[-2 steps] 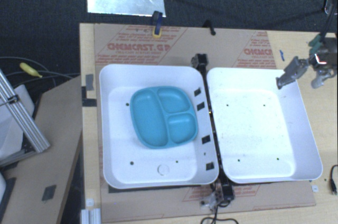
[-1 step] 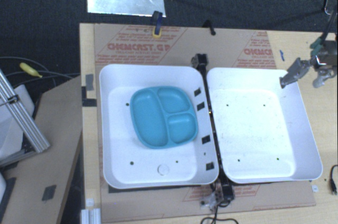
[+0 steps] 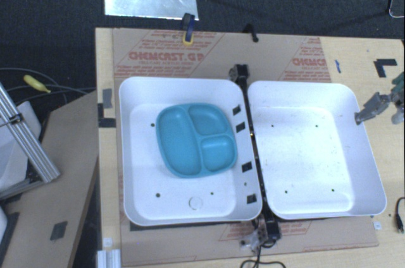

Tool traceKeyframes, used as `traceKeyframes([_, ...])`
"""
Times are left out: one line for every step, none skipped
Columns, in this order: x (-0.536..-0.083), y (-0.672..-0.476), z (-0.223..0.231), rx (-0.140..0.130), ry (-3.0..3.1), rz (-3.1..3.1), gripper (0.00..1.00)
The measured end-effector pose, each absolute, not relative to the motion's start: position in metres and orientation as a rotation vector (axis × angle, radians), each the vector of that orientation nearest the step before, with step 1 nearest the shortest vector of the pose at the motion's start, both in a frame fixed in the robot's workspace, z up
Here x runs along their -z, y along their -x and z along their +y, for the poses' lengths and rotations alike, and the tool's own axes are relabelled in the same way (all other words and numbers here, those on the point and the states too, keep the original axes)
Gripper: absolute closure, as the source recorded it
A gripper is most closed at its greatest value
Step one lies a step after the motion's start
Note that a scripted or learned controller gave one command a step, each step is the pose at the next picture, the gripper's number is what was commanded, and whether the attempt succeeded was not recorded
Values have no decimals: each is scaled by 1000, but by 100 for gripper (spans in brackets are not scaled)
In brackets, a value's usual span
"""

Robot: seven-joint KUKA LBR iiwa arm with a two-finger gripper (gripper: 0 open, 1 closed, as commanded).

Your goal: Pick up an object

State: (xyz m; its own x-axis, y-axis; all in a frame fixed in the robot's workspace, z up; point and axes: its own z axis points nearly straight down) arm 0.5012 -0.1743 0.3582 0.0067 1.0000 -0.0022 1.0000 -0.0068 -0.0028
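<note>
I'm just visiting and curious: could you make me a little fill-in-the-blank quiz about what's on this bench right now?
1. The blue divided plate lies in the ____ bin.
2. The plate has ____ compartments.
3. The gripper sits at the ____ edge of the other bin.
4. The plate's colour is ____.

Missing words: left; three; right; blue

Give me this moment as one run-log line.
stage: before pick | gripper: at right bin's right rim, nothing seen between fingers | blue divided plate: flat in left bin | held: nothing
</note>
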Motion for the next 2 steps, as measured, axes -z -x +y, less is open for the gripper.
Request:
traceKeyframes([-183, -484, -208, -9, 2218, -2211, 0])
traceKeyframes([-146, -550, -148, 6, 2210, -2235, 0])
